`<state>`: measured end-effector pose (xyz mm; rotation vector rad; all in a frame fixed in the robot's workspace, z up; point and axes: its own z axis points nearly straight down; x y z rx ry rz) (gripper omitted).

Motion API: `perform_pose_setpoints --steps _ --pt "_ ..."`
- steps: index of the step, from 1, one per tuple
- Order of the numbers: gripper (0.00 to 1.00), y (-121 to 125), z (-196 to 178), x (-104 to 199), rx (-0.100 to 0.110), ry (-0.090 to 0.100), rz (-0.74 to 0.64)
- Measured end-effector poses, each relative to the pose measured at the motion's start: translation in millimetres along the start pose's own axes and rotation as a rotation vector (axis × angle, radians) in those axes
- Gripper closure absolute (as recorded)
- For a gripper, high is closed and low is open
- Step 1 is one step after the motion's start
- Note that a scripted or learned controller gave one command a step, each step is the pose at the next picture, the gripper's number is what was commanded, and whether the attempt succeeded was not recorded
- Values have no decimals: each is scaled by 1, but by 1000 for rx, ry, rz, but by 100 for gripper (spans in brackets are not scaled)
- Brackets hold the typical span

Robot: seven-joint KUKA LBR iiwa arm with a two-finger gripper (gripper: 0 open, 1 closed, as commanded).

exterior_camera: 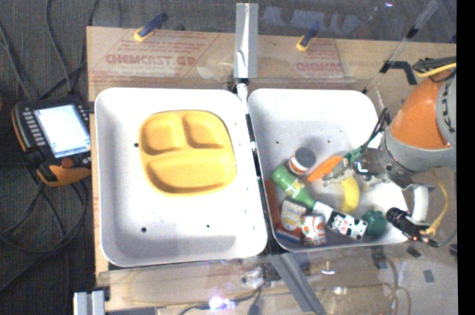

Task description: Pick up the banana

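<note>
1. We see 2 white bins side by side on the bench: the left bin [111, 157] and the right bin [297, 113].
2. The left bin holds 1 yellow compartment tray [188, 150], lying flat, approx. in the bin's upper middle.
3. The right bin's clutter sits in its lower half, toward the near wall.
4. The banana [349, 195] lies in the right bin, right of centre, w/ an orange carrot [324, 167] just up-left of it, tilted.
5. A green bottle [291, 184] lies left of the banana, w/ a small grey-capped can [303, 159] just above it.
6. Along the near wall we see a red-and-white packet [300, 221], a black-and-white box [346, 225] and a dark green item [375, 222].
7. The arm [423, 128] reaches in from the right, its orange band over the bin's right edge.
8. The gripper [355, 166] sits low, just above the banana & beside the carrot tip.
9. We can't tell how the gripper stands or whether it has hold of anything; that spot is too cluttered & blurry.
10. A handheld pendant [53, 131] w/ a lit screen lies left of the bench.
</note>
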<state>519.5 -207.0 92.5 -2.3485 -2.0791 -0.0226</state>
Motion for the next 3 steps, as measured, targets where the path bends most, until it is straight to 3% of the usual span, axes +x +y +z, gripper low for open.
perform_pose_setpoints --steps 1,2,3 --pt "100 1 -8 -2 -8 -11 0" --pt "100 30 -98 44 7 -17 -14" --pt "100 30 -107 45 9 -19 -16"
